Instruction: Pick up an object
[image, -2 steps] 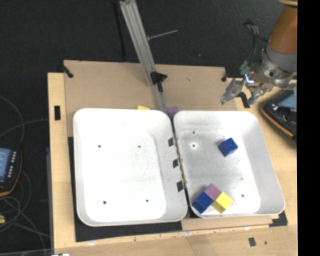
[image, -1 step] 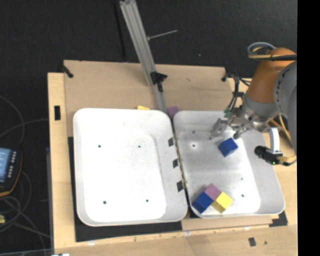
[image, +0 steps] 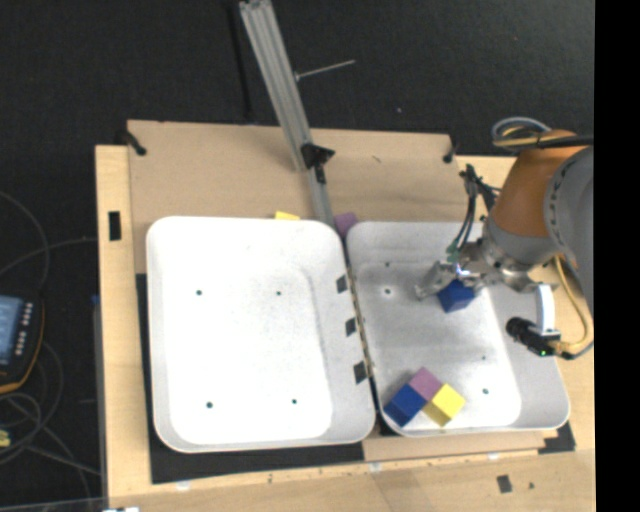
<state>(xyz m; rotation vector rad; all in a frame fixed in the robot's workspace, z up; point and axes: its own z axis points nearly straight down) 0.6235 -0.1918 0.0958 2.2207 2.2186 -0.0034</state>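
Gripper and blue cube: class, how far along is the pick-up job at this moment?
Done: the gripper has reached into the right bin and sits right at a small blue cube. In hand: the grasp itself, though the picture cannot confirm the cube is held. Left: a clear lift, since the cube looks level with the bin floor. A blue, purple and yellow cluster lies untouched near the front.
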